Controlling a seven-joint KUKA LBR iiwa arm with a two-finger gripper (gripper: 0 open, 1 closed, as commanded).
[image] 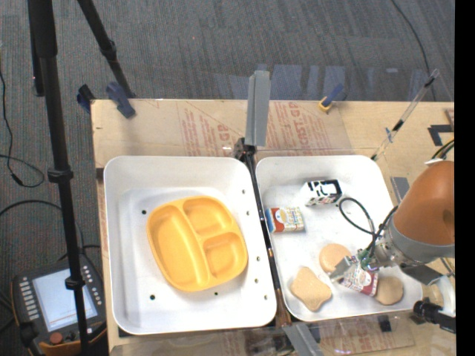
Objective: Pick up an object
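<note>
My gripper (355, 268) is low in the right bin (297, 170), near its front right corner. It sits right over a small red and white packet (362, 281), and the view does not show whether it grasps the packet. An orange round piece (333, 256) lies just left of the gripper. A tan toast-shaped piece (310, 288) is at the front, and a tan round piece (389, 291) is at the right. Further back lie a red and white carton (286, 219) and a small black and white carton (323, 191).
The left bin (126, 191) holds a yellow divided tray (197, 242). A grey post (257, 110) stands behind the wall between the bins. A black cable (355, 215) loops from the wrist over the right bin. A tripod stands at the far left.
</note>
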